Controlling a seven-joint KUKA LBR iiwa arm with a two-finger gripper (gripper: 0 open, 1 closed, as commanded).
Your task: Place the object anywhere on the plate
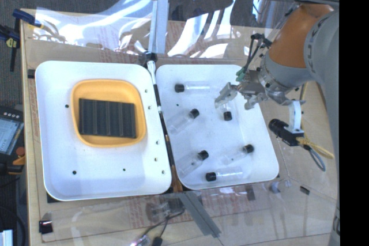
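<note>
Lying just below the spread, empty jaws point(237, 97), a black-capped vial point(228, 116) in the right bin point(262, 167).

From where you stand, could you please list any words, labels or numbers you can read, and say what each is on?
No text can be read.
The small device at the bench's left edge has a screen, too blurred to read.
The clear vials in the right bin and the yellow plate show no labels.

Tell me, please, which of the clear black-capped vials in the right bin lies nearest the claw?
The vial just below the claw, its black cap near the bin's upper middle; the others lie farther left or toward the front edge.
</note>
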